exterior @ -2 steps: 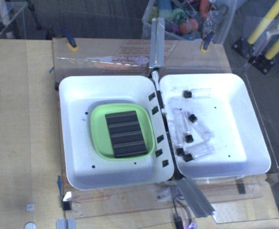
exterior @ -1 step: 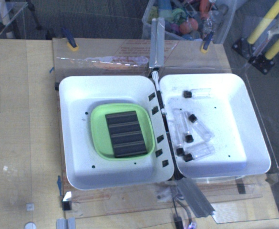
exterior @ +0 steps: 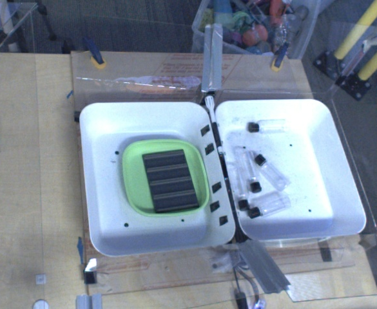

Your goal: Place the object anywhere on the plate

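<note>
Dark ridged block (exterior: pixel 170 181) on green plate (exterior: pixel 132 192)

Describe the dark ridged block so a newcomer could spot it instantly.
Start at the left white bin. A light green plate lies in its middle, and the dark ridged block rests on it. Unlike the right bin's clear, black-capped vials, it is flat, rectangular and opaque.

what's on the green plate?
A dark ribbed block lies flat on the green plate in the left bin. The plate surface under it is hidden.

A plate (exterior: pixel 131 172) carrying a ridged block (exterior: pixel 169 181) is sitting in the left bin (exterior: pixel 98 140); capped vials (exterior: pixel 263 166) are lying along the right bin's (exterior: pixel 323 172) left side.
</note>
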Robot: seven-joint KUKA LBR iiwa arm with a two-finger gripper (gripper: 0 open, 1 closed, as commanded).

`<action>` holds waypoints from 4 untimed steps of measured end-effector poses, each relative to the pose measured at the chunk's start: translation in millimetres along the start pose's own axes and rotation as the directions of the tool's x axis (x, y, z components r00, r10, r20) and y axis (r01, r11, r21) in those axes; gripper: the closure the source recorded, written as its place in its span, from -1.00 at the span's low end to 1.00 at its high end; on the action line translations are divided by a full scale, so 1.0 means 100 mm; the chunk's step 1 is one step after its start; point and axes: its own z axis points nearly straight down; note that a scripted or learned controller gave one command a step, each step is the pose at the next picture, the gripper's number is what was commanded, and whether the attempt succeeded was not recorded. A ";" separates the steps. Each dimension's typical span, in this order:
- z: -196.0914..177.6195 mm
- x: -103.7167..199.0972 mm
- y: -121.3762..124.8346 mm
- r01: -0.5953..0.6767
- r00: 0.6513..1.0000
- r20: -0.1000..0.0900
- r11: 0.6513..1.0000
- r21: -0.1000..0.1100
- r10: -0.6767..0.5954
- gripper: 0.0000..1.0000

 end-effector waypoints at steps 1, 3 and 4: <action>0.00 -0.18 -0.12 -0.130 0.992 0.003 0.991 0.008 0.130 -1.00; 0.00 -0.11 0.00 -0.255 0.967 0.001 0.967 0.002 0.255 -1.00; 0.01 -0.14 -0.02 -0.313 0.950 0.002 0.950 0.005 0.313 -1.00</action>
